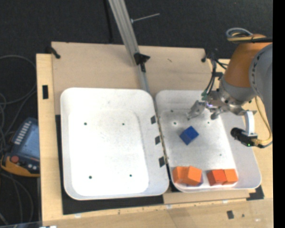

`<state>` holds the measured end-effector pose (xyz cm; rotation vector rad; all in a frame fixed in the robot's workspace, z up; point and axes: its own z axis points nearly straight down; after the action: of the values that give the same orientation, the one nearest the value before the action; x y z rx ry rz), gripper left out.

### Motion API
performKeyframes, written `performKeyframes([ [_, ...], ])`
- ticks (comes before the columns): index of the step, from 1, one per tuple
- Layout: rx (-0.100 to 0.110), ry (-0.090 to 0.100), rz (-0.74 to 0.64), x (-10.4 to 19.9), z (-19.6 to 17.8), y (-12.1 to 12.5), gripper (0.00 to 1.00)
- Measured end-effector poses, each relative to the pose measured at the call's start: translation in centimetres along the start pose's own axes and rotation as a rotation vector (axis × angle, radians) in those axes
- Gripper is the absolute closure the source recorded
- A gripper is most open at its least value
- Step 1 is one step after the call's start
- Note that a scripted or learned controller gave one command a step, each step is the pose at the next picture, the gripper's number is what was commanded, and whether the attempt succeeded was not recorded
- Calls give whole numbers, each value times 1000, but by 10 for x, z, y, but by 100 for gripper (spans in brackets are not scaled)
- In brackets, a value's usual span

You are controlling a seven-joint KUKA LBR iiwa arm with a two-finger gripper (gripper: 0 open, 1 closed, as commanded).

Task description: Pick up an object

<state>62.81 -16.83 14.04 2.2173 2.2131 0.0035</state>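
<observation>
While the fingers (203, 109) hang spread and holding nothing, the blue cube (189, 135) lies just below, two orange blocks (187, 175) (222, 176) farther off.

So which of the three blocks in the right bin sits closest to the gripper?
The blue block, alone mid-bin, just below and left of the gripper. The two orange blocks sit farther off, against the bin's near edge.

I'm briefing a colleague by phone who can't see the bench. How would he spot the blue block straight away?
Of the two white bins, look in the right bin, the one the arm reaches into. Near its middle lies the blue block, just below the pincer. It is the one blue thing there; the two orange blocks sit along the bin's near edge.
</observation>
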Motion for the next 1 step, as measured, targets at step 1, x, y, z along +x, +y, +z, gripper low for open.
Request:
performKeyframes([
  [1, 9, 5, -1, 30, 44, -40, 0],
])
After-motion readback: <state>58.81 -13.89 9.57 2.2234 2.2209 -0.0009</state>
